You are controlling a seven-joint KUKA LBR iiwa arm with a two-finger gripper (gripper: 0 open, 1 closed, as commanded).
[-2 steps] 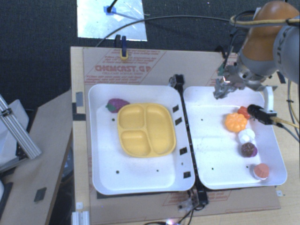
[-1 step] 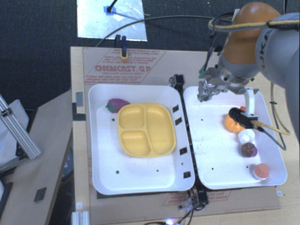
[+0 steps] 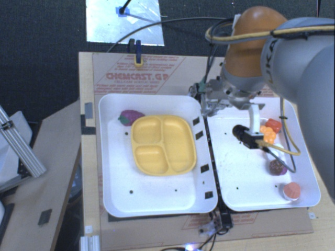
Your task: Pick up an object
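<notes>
A tan desk (image 3: 63, 140) stands on a dark floor, with a shiny foil square (image 3: 123, 14) beyond it. Its brown sheet (image 3: 175, 67) reads "CHEMCAST GP" in red. The end effector (image 3: 211, 104) hangs just off the yellow plate's (image 3: 162, 144) far right corner; I cannot tell whether it is spread. A purple lump (image 3: 131, 117) sits by the plate's far left corner. Orange pieces (image 3: 270, 129) and a brown ball (image 3: 276, 167) lie well to the plate's right.
</notes>
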